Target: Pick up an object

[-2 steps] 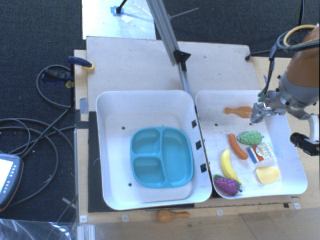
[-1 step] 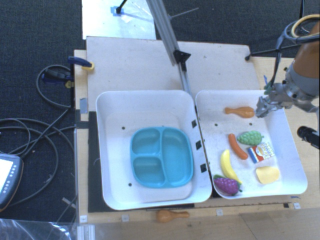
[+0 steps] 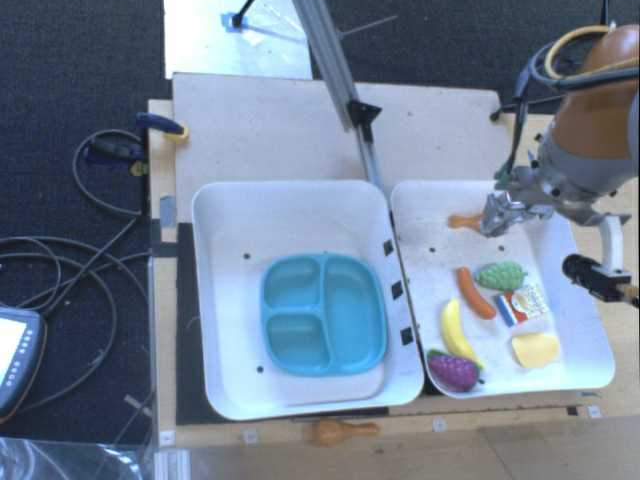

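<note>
Over on the far left there's a tangle of black cables (image 3: 70, 268) on the dark floor and the corner of a tablet-looking screen (image 3: 15, 353), plus a blue and yellow clamp (image 3: 160, 126) clipped on the worktop's (image 3: 270, 128) left edge. Then comes the left white bin (image 3: 225, 218), and sitting in it toward the front is a teal divided plate (image 3: 323, 314) with three compartments, nothing in them that I can see. A silver pole (image 3: 330, 58) slants down from the top and ends about where the two bins meet. On the worktop in front of the bins, just outside them, lies a little tan drumstick-shaped toy (image 3: 345, 430). The right white bin (image 3: 420, 218) has all the toy food: purple grapes (image 3: 453, 370) at the front left corner, a yellow banana (image 3: 456, 330) just behind and touching them, an orange-red sausage (image 3: 474, 292) a bit further back, a green bumpy fruit (image 3: 500, 275) right beside the sausage, a small white, red and blue packet (image 3: 522, 304) next to that, and a yellow wedge of cheese (image 3: 537, 349) near the front right. Toward the back of that bin there's a small orange piece (image 3: 464, 222), and the gripper (image 3: 498, 220) is down right at its right end, seemingly touching it. Honestly can't tell if the fingers are spread or closed, or whether they've actually got hold of anything. The grey arm with its orange band (image 3: 600, 98) comes in from the right edge.
</note>
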Available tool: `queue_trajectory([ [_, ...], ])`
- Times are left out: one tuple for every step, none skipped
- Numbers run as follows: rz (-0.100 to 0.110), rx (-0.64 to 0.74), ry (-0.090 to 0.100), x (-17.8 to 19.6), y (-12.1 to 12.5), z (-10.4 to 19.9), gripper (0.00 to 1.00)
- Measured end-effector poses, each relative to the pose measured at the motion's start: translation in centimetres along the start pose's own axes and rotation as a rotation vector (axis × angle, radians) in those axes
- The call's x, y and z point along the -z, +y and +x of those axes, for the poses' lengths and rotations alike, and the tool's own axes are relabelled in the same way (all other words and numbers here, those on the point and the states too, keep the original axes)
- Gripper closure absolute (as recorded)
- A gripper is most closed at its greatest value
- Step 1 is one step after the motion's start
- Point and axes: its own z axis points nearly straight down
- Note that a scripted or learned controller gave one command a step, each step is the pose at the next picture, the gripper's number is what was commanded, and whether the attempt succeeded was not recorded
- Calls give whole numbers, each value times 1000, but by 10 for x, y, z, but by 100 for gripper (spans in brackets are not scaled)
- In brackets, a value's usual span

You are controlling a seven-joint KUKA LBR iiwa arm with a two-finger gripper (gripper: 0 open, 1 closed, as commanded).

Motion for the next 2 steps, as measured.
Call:
queue_trajectory([
  [0, 0, 0, 5, 1, 50, 100],
  [2, -1, 0, -8, 3, 98, 100],
])
